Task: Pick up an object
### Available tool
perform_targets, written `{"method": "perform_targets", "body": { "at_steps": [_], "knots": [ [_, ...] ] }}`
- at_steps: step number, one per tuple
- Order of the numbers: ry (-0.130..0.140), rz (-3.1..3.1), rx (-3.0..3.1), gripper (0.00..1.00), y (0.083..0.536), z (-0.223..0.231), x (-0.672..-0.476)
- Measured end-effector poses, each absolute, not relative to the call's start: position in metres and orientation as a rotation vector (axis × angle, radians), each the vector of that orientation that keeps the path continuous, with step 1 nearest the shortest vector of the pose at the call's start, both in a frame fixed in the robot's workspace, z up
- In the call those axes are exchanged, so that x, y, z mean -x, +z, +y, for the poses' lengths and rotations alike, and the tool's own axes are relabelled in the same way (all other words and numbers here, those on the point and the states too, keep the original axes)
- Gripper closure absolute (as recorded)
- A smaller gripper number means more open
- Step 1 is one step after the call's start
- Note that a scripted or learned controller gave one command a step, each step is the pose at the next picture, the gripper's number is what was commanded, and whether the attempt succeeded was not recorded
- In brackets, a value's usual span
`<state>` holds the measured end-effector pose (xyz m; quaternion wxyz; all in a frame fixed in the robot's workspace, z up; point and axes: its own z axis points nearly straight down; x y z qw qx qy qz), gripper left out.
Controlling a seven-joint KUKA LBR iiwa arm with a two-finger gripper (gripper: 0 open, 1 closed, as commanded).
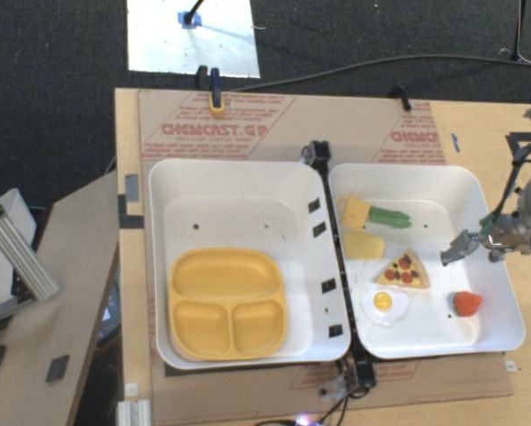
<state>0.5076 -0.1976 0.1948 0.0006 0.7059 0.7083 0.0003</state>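
Note:
The right bin (425, 185) holds several toy foods. A yellow cheese wedge (355, 211) lies beside a green vegetable (391, 217) near the bin's back left. A pale yellow slice (364, 245) sits just in front of them. A pizza slice (406, 272) and a fried egg (384, 304) lie toward the front left, and a red piece (466, 303) sits at the front right. My gripper (452, 253) hangs over the right side of this bin, right of the pizza slice and above the red piece, with nothing visibly in it.
The left bin (239, 185) holds a yellow divided plate (228, 304). A black divider strip (329, 256) runs between the bins. Cardboard (274, 127) lies under both bins, with a blue and yellow clamp (215, 91) at its back edge.

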Motion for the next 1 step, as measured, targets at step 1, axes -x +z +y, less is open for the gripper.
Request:
{"method": "perform_targets", "body": {
  "at_steps": [1],
  "knots": [
    [-0.002,2.224,-2.221,0.00,0.1391,-0.2022,-0.5160]
  ]
}}
